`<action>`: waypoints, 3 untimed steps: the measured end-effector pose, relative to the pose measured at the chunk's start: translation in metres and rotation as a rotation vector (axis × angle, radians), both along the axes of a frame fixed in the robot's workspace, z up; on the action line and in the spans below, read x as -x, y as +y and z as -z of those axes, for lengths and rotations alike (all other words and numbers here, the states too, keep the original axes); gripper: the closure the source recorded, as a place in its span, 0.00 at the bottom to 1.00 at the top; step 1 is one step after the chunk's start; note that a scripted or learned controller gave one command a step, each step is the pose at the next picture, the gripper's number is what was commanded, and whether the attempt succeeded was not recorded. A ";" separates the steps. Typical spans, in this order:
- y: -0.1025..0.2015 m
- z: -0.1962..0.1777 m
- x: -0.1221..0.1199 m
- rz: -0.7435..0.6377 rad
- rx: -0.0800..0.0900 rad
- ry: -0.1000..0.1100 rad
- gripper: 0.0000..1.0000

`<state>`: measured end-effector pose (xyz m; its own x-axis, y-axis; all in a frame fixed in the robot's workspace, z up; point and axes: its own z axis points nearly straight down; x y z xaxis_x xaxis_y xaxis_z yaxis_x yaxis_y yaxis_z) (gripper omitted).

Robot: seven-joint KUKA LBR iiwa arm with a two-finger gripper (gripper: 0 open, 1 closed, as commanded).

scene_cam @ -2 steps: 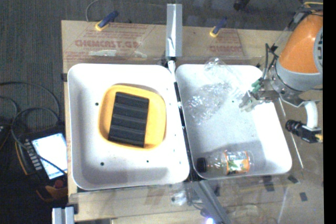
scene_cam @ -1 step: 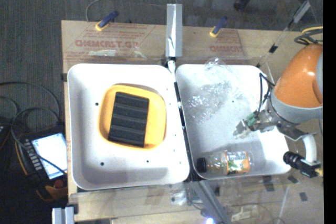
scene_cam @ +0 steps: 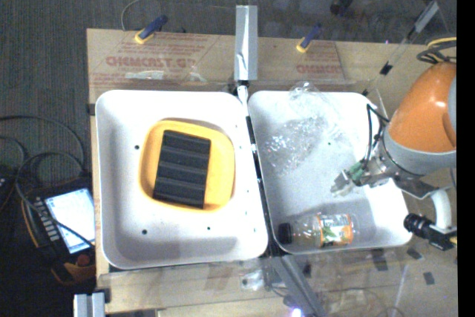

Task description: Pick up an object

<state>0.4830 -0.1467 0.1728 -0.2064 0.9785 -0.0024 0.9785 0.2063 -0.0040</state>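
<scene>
My gripper hangs low over the right side of the right bin, at the end of the grey arm with its orange band. It points left towards the bin's middle. A clear bottle with an orange label lies on its side at the bin's front edge, just below the gripper and apart from it. A crumpled clear plastic bag lies in the back half of the same bin, up and left of the gripper. Nothing shows in the gripper's grasp.
The left bin holds a yellow dish with a black ribbed block on it. A metal post stands behind the wall between the bins. Cables and a tablet lie on the floor at left.
</scene>
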 end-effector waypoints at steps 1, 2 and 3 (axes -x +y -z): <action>-0.005 0.018 0.000 -0.037 -0.001 0.000 0.00; 0.047 0.020 -0.053 0.040 -0.003 -0.001 0.00; 0.061 -0.011 -0.090 0.040 -0.001 -0.002 0.00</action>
